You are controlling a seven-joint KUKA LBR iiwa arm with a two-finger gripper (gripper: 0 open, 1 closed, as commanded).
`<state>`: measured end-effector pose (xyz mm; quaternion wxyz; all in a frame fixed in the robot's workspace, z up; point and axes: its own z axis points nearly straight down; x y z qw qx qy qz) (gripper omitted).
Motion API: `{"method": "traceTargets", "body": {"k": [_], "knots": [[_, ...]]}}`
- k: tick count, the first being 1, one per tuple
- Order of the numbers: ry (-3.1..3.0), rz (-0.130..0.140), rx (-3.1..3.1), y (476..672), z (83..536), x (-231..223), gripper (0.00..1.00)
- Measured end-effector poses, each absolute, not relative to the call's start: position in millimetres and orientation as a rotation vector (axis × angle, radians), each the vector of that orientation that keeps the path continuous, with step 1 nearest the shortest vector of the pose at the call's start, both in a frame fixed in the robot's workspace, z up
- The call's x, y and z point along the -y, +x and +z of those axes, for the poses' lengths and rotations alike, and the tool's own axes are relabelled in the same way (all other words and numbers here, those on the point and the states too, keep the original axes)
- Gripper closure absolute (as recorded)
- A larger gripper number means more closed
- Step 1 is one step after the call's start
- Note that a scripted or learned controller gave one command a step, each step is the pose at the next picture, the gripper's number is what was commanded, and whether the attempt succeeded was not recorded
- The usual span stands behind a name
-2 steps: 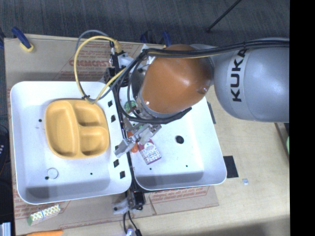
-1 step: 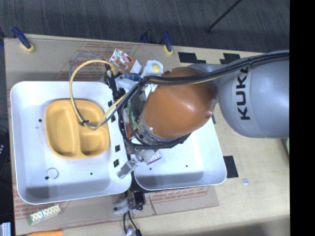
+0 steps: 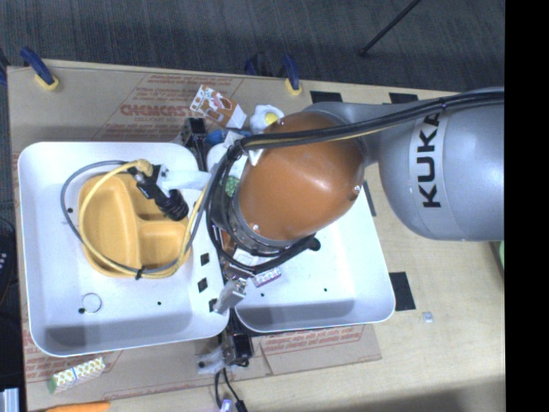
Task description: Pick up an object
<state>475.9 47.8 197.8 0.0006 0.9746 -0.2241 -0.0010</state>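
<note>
Two white bins [image 3: 51,256] sit on the table. Right of the yellow dish [image 3: 120,221], the arm [image 3: 300,183] hides its claw; I cannot tell its state. Nothing looks picked up yet.

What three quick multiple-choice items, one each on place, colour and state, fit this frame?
1. Where does the yellow container lie?
A. In the left bin
B. In the right bin
C. On the cardboard outside the bins

2. What colour is the band on the arm above the wrist?
A. Blue
B. Orange
C. Green

3. How does the black cable sit relative to the yellow container?
A. Coiled in the right bin, far from it
B. Looped around it, inside the same bin
C. Hanging off the bench edge

Answers: 1 A, the container rests on the floor of the left bin. 2 B, the wide rounded band over the right bin is orange. 3 B, the cable curves along the container's left side and lower edge within the left bin.
</note>
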Motion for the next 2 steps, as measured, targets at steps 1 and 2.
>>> {"method": "traceTargets", "body": {"k": [1, 2], "knots": [[3.125, -0.005, 0.311, 483.3, 191.2, -42.3, 0.0], [3.123, -0.006, 0.311, 480.8, 191.2, -34.5, 0.0]]}}
